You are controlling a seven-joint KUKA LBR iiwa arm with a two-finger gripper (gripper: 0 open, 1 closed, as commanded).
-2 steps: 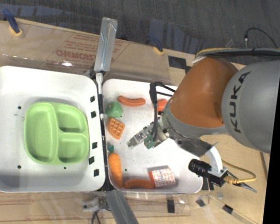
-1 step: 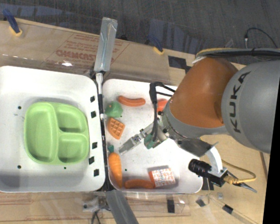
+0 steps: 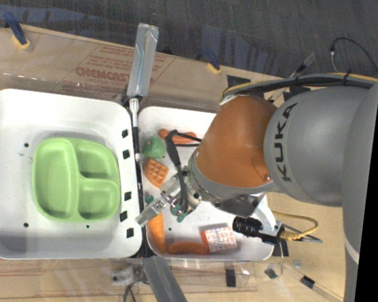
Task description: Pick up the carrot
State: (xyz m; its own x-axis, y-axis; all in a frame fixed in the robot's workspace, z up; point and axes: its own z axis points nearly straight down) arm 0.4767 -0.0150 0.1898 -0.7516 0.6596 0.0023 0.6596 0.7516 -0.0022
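Camera view: the gripper (image 3: 163, 205) hangs low in the right bin (image 3: 258, 254), finger state indiscernible. The carrot (image 3: 157, 230) lies just below it near the bin's lower-left corner, long axis roughly vertical in frame.

Right bin (image 3: 266, 257) crowded; left bin (image 3: 3, 158) roomier
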